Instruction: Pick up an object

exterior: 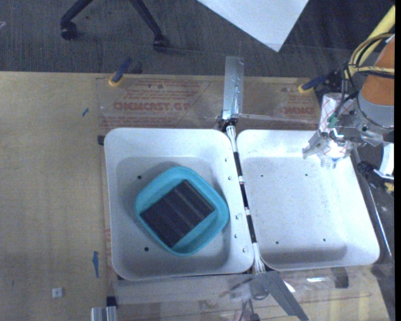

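The dish [182, 217] is seen lying in the left bin [119, 150], well apart from the hand [329, 152]. The hand is poised over the right bin's [301, 226] far corner; its opening cannot be told. The approach step is judged pending: travel leftward across the central rims is required.

The arm [381, 88] is cut off by the picture's right edge, beside the right bin [294, 251] — just its orange band and wrist show. The gripper [327, 150], over that bin's far right corner, is blurred — its fingers cannot be made out. Beyond the right bin, a white sheet [257, 19] and chair legs [113, 22] are cropped by the top edge.
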Action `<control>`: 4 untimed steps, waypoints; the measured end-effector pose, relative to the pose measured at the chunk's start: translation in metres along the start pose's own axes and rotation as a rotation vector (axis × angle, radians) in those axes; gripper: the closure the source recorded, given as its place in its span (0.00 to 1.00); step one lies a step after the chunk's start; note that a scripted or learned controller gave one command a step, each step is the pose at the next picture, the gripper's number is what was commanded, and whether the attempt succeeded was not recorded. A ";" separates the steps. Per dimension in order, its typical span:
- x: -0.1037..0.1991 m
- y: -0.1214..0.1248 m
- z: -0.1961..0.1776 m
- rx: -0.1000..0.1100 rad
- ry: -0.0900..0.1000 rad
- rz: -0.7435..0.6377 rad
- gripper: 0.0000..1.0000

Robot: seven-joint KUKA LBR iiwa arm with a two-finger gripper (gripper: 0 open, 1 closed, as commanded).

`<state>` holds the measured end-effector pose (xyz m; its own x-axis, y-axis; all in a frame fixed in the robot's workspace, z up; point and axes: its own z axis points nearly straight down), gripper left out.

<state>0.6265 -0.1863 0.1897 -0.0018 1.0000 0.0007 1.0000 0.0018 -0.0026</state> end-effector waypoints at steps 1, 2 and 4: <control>-0.024 0.017 0.094 -0.005 0.009 -0.132 0.00; -0.024 0.018 0.083 -0.008 0.006 -0.136 1.00; 0.020 0.033 0.035 -0.006 -0.004 -0.293 1.00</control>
<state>0.6593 -0.1663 0.1551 -0.2910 0.9567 -0.0031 0.9567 0.2910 0.0033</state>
